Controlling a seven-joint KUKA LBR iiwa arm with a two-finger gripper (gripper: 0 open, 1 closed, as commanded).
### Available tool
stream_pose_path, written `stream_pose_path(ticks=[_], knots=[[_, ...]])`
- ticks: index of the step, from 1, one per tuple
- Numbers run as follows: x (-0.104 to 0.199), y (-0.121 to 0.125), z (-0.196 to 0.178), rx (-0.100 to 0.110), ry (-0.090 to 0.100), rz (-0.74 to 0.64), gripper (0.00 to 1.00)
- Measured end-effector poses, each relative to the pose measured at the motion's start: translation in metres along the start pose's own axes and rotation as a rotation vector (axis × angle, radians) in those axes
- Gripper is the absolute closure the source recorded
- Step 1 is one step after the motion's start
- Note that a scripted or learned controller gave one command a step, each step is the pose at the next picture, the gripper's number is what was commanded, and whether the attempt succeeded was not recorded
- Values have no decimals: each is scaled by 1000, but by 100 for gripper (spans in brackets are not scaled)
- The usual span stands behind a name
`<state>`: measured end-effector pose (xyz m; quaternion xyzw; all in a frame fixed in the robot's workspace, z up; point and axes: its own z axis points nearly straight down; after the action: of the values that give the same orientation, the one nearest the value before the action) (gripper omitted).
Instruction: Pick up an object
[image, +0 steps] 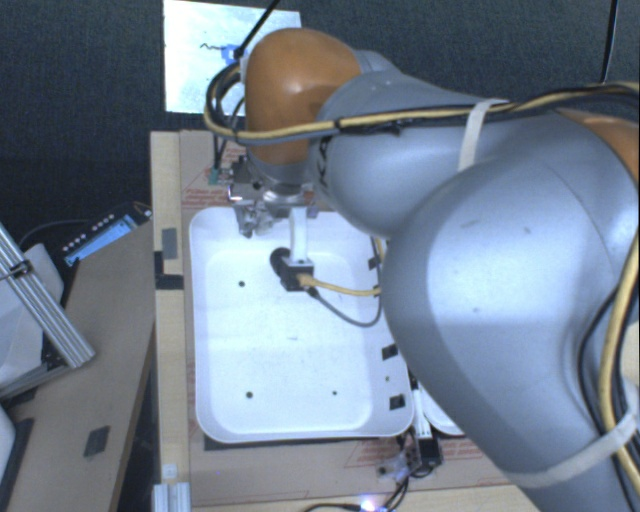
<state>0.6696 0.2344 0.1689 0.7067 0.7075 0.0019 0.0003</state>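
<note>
The gripper (270, 222) hangs over the far end of the left white bin (230, 400), its jaws' state impossible to tell.

The white bin (290, 400) is showing smooth, slightly glossy plastic (the grey arm (500, 250) is gleaming too), the bench (110, 330) looking matt.

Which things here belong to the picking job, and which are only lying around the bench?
Part of the job:
- gripper, over the far edge of the white bin
- white bin, on the bench

Just lying about:
- white paper sheet behind the bench
- metal rail at the left
- blue-and-black device at the left
</note>
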Motion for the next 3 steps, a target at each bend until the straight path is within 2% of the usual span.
stream_pose_path(ticks=[3], knots=[[0,2,-33,-5,4,1,100]])
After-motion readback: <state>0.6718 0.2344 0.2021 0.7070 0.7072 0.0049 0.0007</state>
